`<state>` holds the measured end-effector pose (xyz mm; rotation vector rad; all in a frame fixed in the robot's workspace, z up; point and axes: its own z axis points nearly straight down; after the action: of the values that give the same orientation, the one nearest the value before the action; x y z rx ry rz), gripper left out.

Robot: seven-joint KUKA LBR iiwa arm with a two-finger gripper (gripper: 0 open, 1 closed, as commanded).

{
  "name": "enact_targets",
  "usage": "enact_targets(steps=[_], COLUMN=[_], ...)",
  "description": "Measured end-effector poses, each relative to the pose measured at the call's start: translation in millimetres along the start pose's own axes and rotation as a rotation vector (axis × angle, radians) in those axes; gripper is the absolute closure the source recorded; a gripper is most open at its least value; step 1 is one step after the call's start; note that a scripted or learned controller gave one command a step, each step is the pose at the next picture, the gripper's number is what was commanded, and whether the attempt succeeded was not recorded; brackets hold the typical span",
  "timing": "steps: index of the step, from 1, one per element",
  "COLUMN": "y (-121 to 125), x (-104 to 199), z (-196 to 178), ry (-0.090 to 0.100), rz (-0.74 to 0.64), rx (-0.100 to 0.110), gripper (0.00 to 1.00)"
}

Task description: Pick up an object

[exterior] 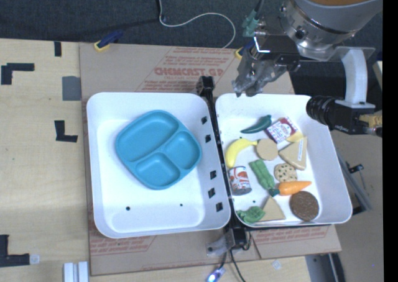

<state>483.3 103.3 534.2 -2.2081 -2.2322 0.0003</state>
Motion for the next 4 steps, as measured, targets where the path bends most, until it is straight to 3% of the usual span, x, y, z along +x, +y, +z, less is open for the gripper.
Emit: enact_targets(steps=[1,4], y=[0.5,1.3], x=[-4.2,132.7], z=[-10.6,0.3], ry=[-0.001,-0.001], rz=[0.007,0.004], rx=[0.0,0.0], gripper=[1.0,1.0])
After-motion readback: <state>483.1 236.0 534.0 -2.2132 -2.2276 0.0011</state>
